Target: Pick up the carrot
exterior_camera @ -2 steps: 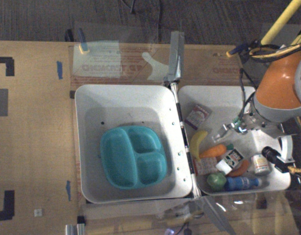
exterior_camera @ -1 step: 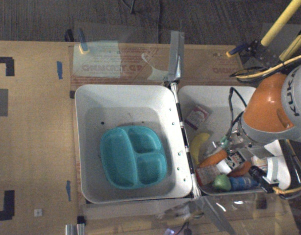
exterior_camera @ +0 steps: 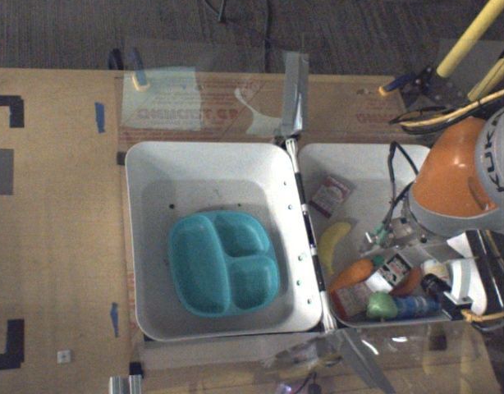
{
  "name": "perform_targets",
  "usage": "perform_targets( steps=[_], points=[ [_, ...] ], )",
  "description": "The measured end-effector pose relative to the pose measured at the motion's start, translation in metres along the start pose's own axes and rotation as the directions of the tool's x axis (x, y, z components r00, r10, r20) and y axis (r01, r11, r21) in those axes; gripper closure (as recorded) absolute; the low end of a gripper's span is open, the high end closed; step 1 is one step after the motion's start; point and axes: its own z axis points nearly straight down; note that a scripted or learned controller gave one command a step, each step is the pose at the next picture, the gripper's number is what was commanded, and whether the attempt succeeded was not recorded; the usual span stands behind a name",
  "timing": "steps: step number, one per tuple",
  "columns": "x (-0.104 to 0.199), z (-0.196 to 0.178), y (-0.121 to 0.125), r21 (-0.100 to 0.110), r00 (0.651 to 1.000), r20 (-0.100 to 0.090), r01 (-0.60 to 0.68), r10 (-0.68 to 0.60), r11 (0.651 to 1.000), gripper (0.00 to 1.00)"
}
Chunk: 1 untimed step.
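The tool (exterior_camera: 389, 249) hangs low inside the right-hand white bin (exterior_camera: 363, 158), below the grey arm (exterior_camera: 492, 150) and its orange band (exterior_camera: 449, 179), which reach in from the right. How far the tool is open cannot be told from this slant; its tip is a small clutter of metal and cable, and nothing can be seen gripped in it.

The carrot (exterior_camera: 353, 274) lies just below and to the left of the tool, orange and tapered, very close to its tip or touching it; which of the two is not clear. Left of the tool, just above the carrot, is a pale yellow banana (exterior_camera: 332, 243). Further up and to the left of the tool a small pink-and-white packet (exterior_camera: 330, 195) lies on the bin floor. Below the tool, along the bin's near wall, are a light green object (exterior_camera: 382, 306) and a blue bottle-like item (exterior_camera: 416, 306) lying beside it. Just right of the carrot, almost under the tool, is a small black-and-white item (exterior_camera: 393, 269).

Well to the left of the tool, past the divider, the left white bin (exterior_camera: 153, 179) holds a teal divided plate (exterior_camera: 223, 263) with three compartments. Both bins stand on a brown cardboard-covered tabletop (exterior_camera: 55, 220), marked with black tape (exterior_camera: 10, 112) and blue tape (exterior_camera: 99, 117).
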Motion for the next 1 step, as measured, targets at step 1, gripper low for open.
perform_targets(
  steps=[1],
  points=[
    [0.0001, 0.0001, -0.0001, 0.000, 1.000, 0.000, 0.000, 0.000, 1.000, 0.00]
  ],
)
